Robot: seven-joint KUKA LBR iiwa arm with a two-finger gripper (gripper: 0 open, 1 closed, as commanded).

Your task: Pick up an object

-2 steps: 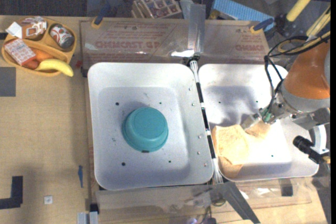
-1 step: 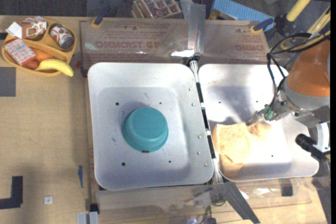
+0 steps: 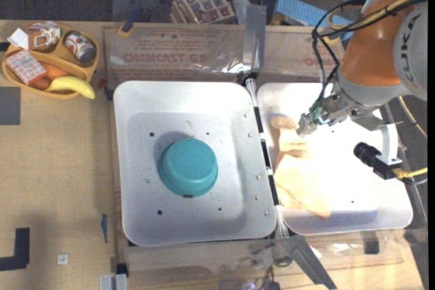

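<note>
We see the gripper point(image 3: 307, 124) low in the right bin point(image 3: 380, 217), just above pale, washed-out objects point(image 3: 293, 146) near its left wall. We cannot tell its state. A teal bowl point(image 3: 188, 166) sits in the left bin point(image 3: 136, 112).

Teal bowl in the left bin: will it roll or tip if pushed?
The teal bowl sits upside down on its wide rim, so it probably slides rather than rolls or tips. Its smooth domed outside looks slippery for the gripper, and likely light.

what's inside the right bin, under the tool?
The right bin holds pale tan pieces along its left side, washed out by glare. The tool hangs above the top one. Anything beneath the arm is covered.
</note>
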